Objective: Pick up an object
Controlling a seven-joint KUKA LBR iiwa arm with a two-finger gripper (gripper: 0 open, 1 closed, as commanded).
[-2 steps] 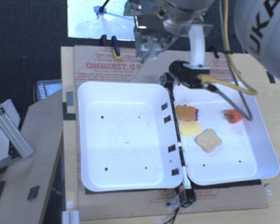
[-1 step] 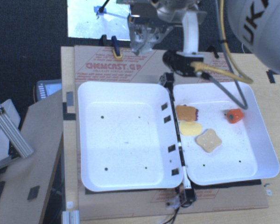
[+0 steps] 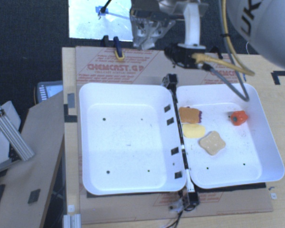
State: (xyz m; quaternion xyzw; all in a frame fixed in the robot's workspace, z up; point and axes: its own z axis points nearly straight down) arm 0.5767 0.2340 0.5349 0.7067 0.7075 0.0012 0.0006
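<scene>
How wide the gripper [image 3: 145, 38] stands cannot be told: it hangs above the bench's far edge, beyond both bins, and its tip is a blur of grey metal against the bright patch behind it. I can make out nothing held in it.

The candidates for picking all lie in the right bin [image 3: 270, 163]. An orange block [image 3: 189, 114] with a purple edge sits close to the inner wall; a flat yellow piece [image 3: 194, 131] lies just in front of it, seemingly touching, and a tan toast-shaped piece [image 3: 212, 143] rests against the yellow one's near corner. A red-orange piece [image 3: 238, 118] lies alone, well apart, toward the bin's outer side. The left bin [image 3: 92, 184] sits alongside, joined along the centre wall.

The risks, as I judge them: the three clustered pieces crowd one another, so a descent there could land on two at once or push one aside. The orange block's nearness to the wall leaves little room on that side. The yellow piece looks too flat to catch. The lone red-orange piece seems the safest target.

The arm's upper links are cut off at the frame's top and right, and the cables [image 3: 228, 66] draped over the bin's far rim hide part of it.
</scene>
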